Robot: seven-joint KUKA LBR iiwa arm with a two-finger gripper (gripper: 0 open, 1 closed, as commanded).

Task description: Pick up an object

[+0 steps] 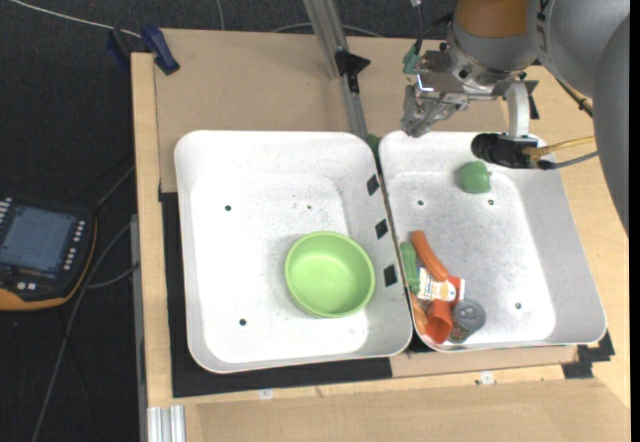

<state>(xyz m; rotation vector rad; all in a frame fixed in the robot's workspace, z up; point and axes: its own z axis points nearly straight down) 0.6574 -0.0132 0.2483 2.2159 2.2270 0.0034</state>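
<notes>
Black-and-orange handheld pendant (40,252) at the far left edge, off the bench. White left bin (215,170) at centre-left, holding a light green bowl (330,274) upright near its lower right corner. White right bin (545,260) just beside it, holding a small green object (474,177) near its upper edge and an orange package (432,290) with a grey round cap (468,314) at its lower left corner. Gripper (420,122) above the right bin's upper left corner, clear of all objects; jaw state impossible to tell.
</notes>
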